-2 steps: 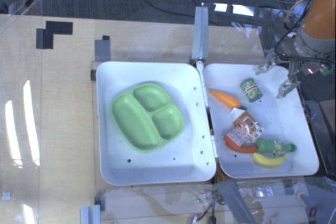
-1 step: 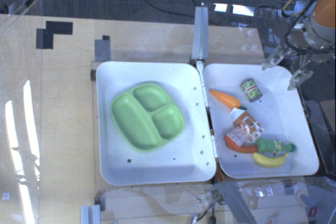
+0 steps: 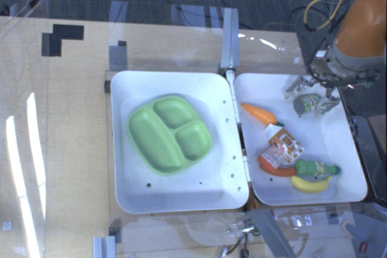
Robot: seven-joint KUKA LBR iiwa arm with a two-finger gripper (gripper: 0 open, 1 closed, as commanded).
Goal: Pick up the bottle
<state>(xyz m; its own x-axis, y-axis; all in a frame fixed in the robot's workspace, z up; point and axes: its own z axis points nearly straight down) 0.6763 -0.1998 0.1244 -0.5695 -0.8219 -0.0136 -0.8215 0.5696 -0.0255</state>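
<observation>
While the arm [image 3: 360,27] reaches in from the right with its orange band high at the upper right corner, its gripper [image 3: 314,93] hangs over the far part of the right bin [image 3: 351,148], the metal fingers spread apart around a small grey-green cup-like object [image 3: 307,104], though whether they touch it is unclear. In that same bin lie an orange carrot [image 3: 259,113], a small white and orange carton [image 3: 280,147] resting on a red item [image 3: 275,168], a yellow banana [image 3: 311,183], and the green bottle [image 3: 317,168], on its side just above the banana near the front edge, well apart from the gripper. The left bin [image 3: 127,190] holds a green divided plate [image 3: 170,133] with three compartments.
</observation>
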